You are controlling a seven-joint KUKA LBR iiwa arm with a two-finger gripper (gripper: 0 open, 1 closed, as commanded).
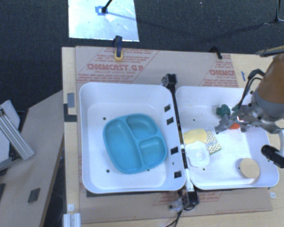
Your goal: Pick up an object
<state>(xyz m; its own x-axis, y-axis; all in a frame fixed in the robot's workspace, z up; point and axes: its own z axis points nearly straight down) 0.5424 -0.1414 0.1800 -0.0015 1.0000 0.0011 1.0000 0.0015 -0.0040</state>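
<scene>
The claw, its grip unreadable, hung over the right bin; the green toy lay just toward the far edge.

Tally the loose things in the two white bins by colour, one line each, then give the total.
Blue: 1, the divided tray in the left bin
Yellow: 1, the rounded piece in the right bin
Yellow-patterned: 1, the small packet
White: 1, the cup-like piece
Tan: 1, the disc
Dark green: 1, the small object
Total: 6
</scene>
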